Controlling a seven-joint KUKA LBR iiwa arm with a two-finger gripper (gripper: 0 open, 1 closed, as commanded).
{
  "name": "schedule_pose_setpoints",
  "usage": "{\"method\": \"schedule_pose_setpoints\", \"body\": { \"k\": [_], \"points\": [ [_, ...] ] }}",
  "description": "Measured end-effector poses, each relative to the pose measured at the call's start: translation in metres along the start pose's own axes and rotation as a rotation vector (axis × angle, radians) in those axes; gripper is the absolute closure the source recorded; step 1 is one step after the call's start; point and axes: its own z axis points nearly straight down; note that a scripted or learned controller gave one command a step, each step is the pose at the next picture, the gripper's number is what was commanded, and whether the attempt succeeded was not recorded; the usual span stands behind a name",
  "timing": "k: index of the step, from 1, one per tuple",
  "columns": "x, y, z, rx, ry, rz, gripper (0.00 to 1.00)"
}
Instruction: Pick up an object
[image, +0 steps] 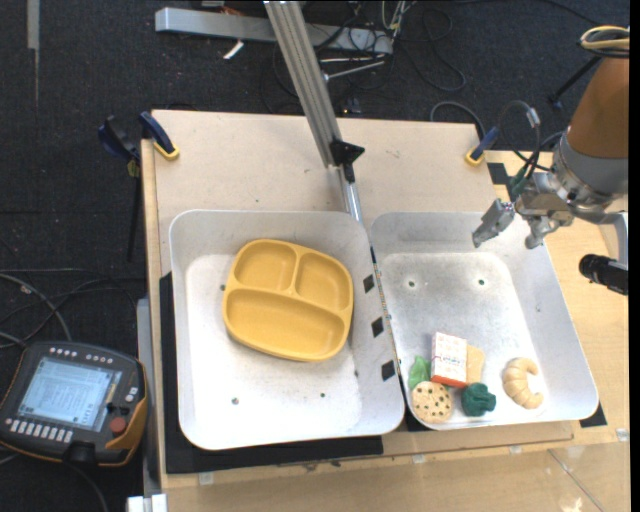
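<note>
The gripper (514, 224) hangs open and holds nothing above the right bin's (452, 275) far edge. The toy croissant (523, 382) (beside a green piece (478, 399), cookie (432, 401) and small box (449, 358)) lies at the bin's near edge.

yellow divided tray (289, 300) in left bin (200, 300); teach pendant (70, 395) beside bench.

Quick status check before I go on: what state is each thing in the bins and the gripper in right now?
Gripper: open, holding nothing, above the right bin's far edge.
Yellow divided plate: flat in the left bin, nothing on it.
Croissant: lying in the right bin, untouched.
Cookie: flat.
Red-and-white box: beside the cookie.
Green item: resting near the box.
</note>
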Motion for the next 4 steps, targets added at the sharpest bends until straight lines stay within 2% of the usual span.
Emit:
{"method": "schedule_pose_setpoints", "body": {
  "k": [1, 3, 4],
  "points": [
    [0.0, 0.0, 0.0, 0.0, 0.0, 0.0, 0.0],
    [0.007, -0.004, 0.128, 0.006, 0.001, 0.003, 0.0],
    [0.007, -0.004, 0.147, 0.002, 0.0, 0.002, 0.0]
  ]
}}
